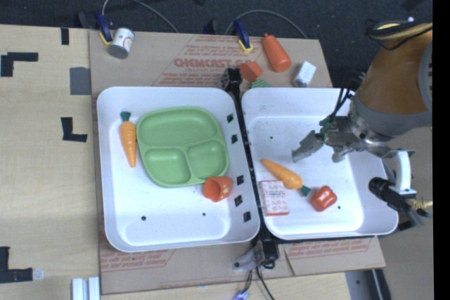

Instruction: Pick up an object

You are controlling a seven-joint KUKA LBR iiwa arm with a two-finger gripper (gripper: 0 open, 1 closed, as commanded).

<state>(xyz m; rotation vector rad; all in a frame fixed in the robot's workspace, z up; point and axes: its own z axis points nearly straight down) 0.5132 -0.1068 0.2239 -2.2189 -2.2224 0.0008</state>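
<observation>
Carrot, right bin: orange carrot (283,173) lies slanted near the right bin's (351,225) left-centre floor, green end toward a red pepper (323,198) just beside it
Packet: small red-and-white packet (273,197) flat on the bin floor, just below the carrot — touching or nearly so
Gripper: gripper (323,149) hangs over the right bin's middle, fingers spread apart, nothing between them — released; sits above and right of the carrot, apart from it
Arm: grey with orange band, comes in from the right
Left bin: left bin (112,179) holds a green divided plate (184,146), a second carrot (129,140) along the plate's left side, a second red pepper (217,187) at the plate's lower right edge
Tabletop: behind the bins on the cardboard — an orange bottle-like item (276,53), a small white block (305,73), a small can (121,41), blue clamps, cables
</observation>
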